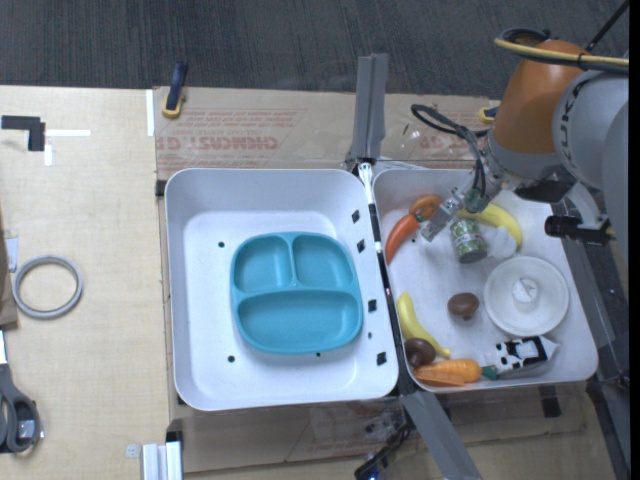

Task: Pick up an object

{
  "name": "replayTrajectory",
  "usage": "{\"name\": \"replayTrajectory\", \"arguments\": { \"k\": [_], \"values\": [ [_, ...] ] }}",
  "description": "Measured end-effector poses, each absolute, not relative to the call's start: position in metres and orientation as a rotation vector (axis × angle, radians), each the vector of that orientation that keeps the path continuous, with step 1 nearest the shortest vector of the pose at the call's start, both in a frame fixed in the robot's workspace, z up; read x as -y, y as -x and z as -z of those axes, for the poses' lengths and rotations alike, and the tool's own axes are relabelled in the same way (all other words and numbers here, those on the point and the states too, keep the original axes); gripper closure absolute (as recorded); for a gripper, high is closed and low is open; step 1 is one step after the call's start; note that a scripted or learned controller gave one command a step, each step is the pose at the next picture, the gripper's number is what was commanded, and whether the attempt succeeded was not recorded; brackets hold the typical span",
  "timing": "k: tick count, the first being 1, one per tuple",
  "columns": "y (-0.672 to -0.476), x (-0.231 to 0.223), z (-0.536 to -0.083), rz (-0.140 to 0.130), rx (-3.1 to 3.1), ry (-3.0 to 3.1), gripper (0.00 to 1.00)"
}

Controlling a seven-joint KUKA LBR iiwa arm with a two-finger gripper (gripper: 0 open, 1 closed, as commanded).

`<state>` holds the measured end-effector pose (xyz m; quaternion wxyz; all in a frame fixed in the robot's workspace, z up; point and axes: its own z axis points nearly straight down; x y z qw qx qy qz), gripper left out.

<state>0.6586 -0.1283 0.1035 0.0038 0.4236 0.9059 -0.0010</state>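
Observation:
The right bin (575,368) holds several small objects. My gripper (452,213) reaches down into its far part from the grey arm with the orange band (535,98). It hangs just over a green can (467,241), between an orange-red pepper (403,231) on its left and a yellow banana (503,220) on its right. Nearer the front lie a white bowl (527,293), a brown ball (462,306), a second banana (411,320), a carrot (447,372) and a black-and-white toy (520,354).
The left bin (190,298) holds a teal divided plate (297,293). A grey divider bar (368,118) runs between the bins at the back. On the bench to the left lie a tape ring (45,286) and scissors (18,423).

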Motion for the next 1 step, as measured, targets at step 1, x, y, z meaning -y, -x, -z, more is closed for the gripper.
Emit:
{"name": "replayTrajectory", "arguments": {
  "k": [1],
  "values": [
    [-0.6421,0.1232,-0.0921,0.002,-2.904,-1.194,0.00]
  ]
}}
